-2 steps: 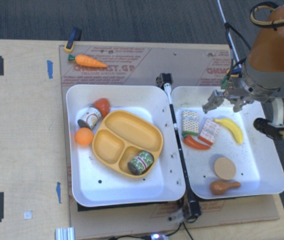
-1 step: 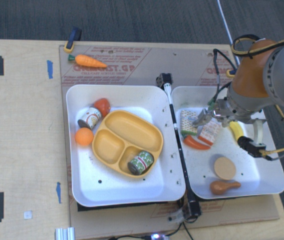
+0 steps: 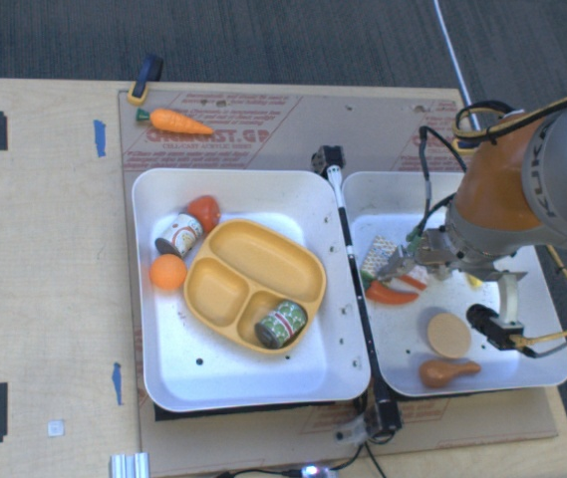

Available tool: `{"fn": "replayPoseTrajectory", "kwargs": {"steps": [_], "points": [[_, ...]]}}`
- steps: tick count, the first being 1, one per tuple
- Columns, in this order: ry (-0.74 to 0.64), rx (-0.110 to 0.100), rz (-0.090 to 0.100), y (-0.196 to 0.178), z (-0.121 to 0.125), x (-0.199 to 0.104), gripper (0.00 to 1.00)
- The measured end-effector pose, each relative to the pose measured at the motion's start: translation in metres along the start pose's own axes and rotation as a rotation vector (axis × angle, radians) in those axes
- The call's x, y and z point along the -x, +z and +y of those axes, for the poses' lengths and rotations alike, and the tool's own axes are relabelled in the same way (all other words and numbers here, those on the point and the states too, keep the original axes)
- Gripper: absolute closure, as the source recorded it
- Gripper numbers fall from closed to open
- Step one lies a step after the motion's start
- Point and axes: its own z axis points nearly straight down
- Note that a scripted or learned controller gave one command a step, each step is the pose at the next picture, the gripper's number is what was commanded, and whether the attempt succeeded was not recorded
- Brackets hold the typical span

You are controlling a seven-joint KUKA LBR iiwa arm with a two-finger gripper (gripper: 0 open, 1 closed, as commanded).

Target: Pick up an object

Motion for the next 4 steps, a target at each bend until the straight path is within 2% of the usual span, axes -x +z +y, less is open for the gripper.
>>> {"fn": "replayPoseTrajectory", "kwargs": {"steps": [1, 2, 3, 4], "points": [[0.0, -0.01, 0.001, 0.003, -0.061, 0.011, 0.0], [0.0, -0.01, 0.0, 0.003, -0.083, 0.079, 0.0], [0.001, -0.003, -0.003, -0.008, -0.081, 0.08, 1.0], [-0.003, -0.01, 0.002, -0.096, -0.082, -0.009, 1.0]]}}
